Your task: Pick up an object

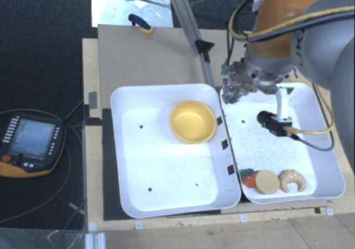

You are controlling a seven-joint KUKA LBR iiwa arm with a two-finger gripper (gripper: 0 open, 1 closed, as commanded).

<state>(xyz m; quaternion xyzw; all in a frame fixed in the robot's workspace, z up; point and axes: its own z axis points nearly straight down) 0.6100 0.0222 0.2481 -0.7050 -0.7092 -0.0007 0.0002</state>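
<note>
Hand [232, 93] sits low over the far left corner of the right white bin [324, 148], close against the wall shared with the left white bin [125, 148]; you cannot tell from this view whether it is released or clenched, and nothing shows in its grip.

Candidates for the pick: a round yellow plastic bowl [192, 121] near the far right edge of the left bin; a tan toy croissant [292, 180], a flat beige disc [267, 182] and a small orange-red piece [248, 177], bunched along the near edge of the right bin.

Judgement: the three small items crowd each other, so you risk nudging a neighbour. Pick one target, centre over it, descend straight, and confirm the grip before lifting.

Surface [161, 54] is brown board. A teach pendant [28, 142] lies on dark carpet to the left.
</note>
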